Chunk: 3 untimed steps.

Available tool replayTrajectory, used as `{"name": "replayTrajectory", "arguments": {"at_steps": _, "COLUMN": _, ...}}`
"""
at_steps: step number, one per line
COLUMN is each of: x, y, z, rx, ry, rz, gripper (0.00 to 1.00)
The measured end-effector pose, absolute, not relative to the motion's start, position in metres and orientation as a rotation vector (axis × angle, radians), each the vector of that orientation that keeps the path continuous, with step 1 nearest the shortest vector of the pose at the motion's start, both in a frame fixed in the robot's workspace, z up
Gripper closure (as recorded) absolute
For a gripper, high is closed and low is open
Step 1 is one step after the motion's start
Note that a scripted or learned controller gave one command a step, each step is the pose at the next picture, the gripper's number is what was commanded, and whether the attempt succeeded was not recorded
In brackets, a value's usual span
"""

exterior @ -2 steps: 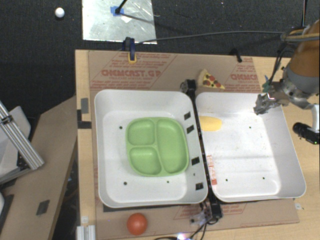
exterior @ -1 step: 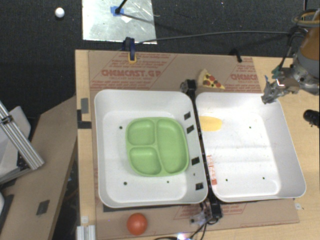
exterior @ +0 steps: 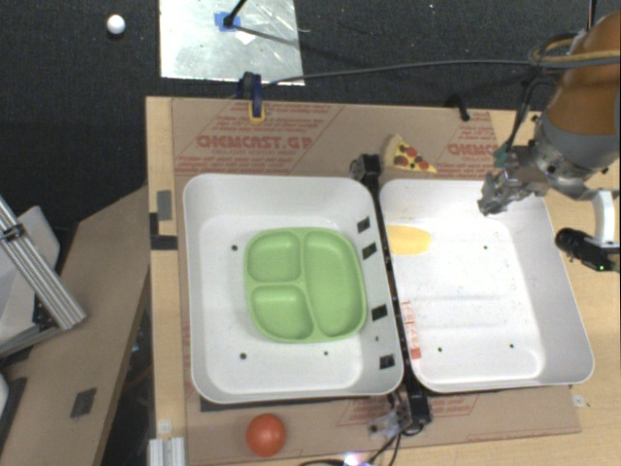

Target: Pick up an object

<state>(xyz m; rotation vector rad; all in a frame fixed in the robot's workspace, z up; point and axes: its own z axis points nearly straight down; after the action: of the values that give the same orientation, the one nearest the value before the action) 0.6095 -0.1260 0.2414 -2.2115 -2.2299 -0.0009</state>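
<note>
Camera view: pick not yet made, gripper (exterior: 497, 197) high over the right bin's far edge.
You can see nothing between the jaws, and whether they are parted or closed you cannot tell from this angle. Your nearest candidate, a flat yellow piece (exterior: 408, 240), lies in the right bin (exterior: 505, 348) by its left wall, apart from the gripper. A green divided tray (exterior: 304, 283) sits in the left bin (exterior: 218, 357). Reaching, closing and lifting all remain.

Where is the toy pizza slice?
The toy pizza slice lies on the bench above the two bins, just behind the gap between them, near the right bin.
</note>
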Motion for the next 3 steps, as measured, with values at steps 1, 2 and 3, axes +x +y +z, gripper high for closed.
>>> {"name": "replayTrajectory", "arguments": {"at_steps": 1, "x": 0.589, "y": -0.082, "z": 0.241, "rx": -2.211, "ry": -2.231, "rz": -0.002, "gripper": 1.0}}
{"name": "replayTrajectory", "arguments": {"at_steps": 2, "x": 0.575, "y": -0.038, "z": 0.246, "rx": -2.211, "ry": -2.231, "rz": -0.003, "gripper": 1.0}}
{"name": "replayTrajectory", "arguments": {"at_steps": 3, "x": 0.558, "y": 0.015, "z": 0.249, "rx": -2.209, "ry": -2.232, "rz": -0.003, "gripper": 1.0}}
